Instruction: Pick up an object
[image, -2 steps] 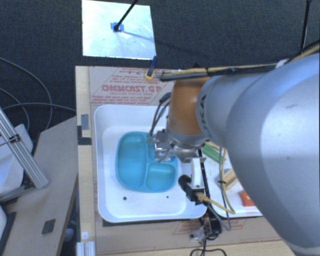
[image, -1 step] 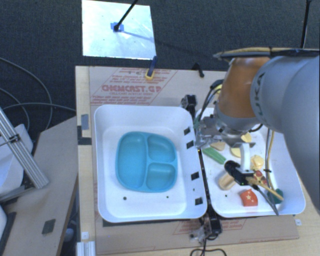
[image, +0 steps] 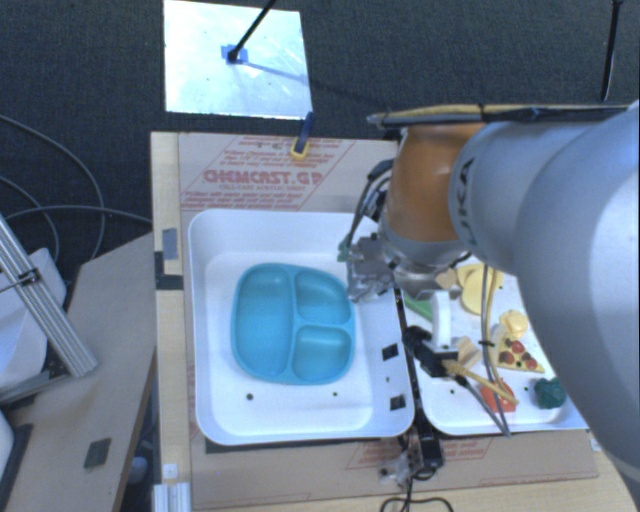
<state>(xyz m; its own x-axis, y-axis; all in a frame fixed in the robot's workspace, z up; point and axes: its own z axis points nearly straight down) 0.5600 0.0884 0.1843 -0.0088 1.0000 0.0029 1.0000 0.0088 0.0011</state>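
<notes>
This is a robotics lab or test cell, not a home. A grey industrial arm (image: 540, 190) with an orange band (image: 430, 185) reaches over two shallow white bins (image: 215, 240) set on cardboard sheets (image: 262, 170) on a plain desk (image: 115, 330). Loose black cables (image: 50, 215) trail over dark carpet (image: 70, 90), aluminium framing (image: 45, 310) stands at the left, and the bins hold plastic toy food (image: 518, 352) and a blue divided plate (image: 293, 323).

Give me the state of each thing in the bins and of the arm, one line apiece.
blue divided plate: flat in the left bin, nothing in its compartments.
pizza slice toy: lying flat in the right bin.
green toy: resting near the right bin's corner.
gripper: low over the plate's right edge.
</notes>
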